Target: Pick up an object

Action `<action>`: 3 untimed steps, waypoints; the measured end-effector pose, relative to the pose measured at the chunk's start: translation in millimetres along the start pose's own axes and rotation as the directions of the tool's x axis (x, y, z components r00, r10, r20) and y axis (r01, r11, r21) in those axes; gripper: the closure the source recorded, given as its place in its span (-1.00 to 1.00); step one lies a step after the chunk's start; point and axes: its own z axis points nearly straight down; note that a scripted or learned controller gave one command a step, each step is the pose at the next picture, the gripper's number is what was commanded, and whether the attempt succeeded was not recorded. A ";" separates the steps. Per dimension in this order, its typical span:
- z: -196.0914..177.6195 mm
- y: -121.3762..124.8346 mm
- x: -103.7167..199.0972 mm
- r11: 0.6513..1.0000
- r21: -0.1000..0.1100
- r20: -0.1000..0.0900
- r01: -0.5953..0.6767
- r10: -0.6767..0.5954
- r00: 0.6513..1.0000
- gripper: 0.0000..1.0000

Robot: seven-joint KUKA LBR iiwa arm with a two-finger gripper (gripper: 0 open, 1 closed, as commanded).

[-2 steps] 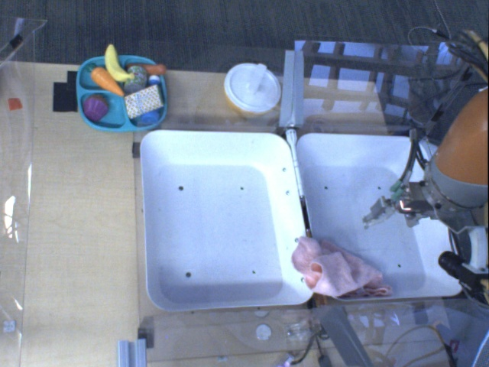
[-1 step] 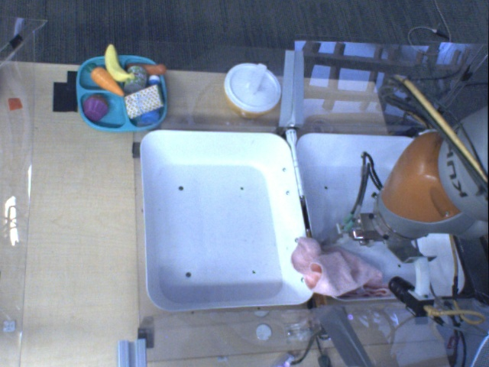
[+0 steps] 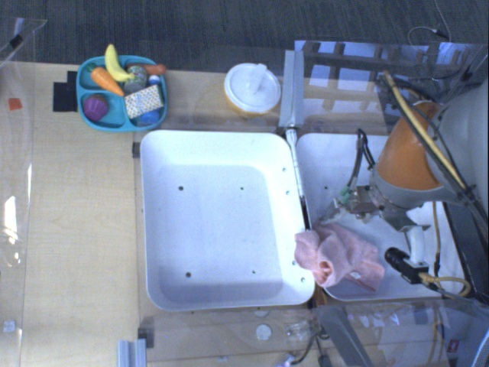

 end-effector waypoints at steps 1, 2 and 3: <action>-0.9 -55.6 -15.4 0.996 -0.005 0.002 0.085 -0.085 0.996 -1.00; 0.3 -7.3 -1.1 1.000 -0.004 0.002 -0.030 0.030 1.000 -1.00; 3.4 86.0 -5.7 0.996 0.001 0.001 0.086 -0.086 0.996 -1.00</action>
